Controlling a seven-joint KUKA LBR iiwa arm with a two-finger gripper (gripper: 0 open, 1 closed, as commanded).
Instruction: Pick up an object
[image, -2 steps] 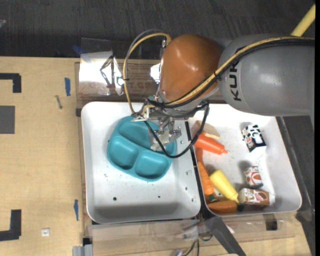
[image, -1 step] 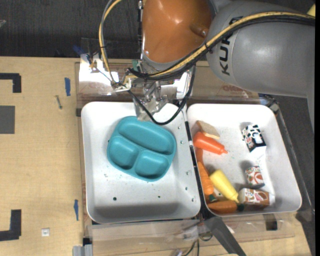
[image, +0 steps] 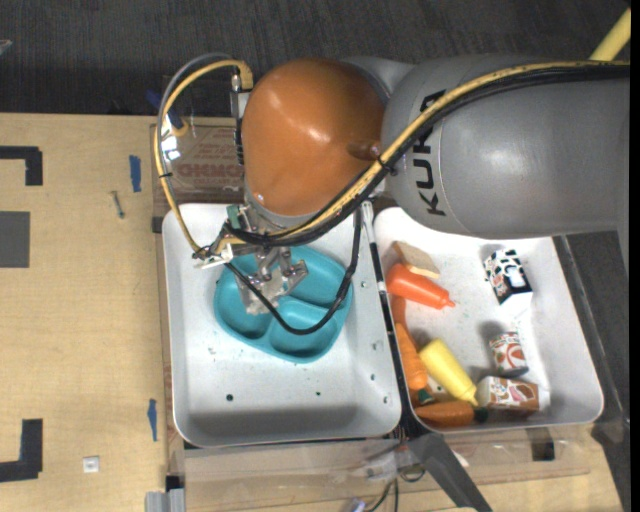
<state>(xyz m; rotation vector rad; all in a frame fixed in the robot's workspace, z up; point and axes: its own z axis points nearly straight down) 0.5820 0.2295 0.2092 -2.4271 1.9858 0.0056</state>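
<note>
A teal plastic dish (image: 285, 310) lies in the left bin (image: 200, 400), near its middle. The arm's orange band and wrist hang over the bin's far part, and my gripper (image: 268, 287) reaches down onto the dish's upper left area. Cables loop across the dish and the wrist hides the fingers. In the right bin (image: 575, 390) lie an orange bottle (image: 420, 288), a yellow piece (image: 447, 368), a carrot-like orange piece (image: 414, 365), a black-and-white carton (image: 506, 274) and two small red-and-white cartons (image: 509, 352).
The big grey arm link covers the right bin's far edge. A divider rim (image: 385, 330) separates the two bins. The left bin's near floor is bare white. The wooden bench (image: 75, 300) extends to the left.
</note>
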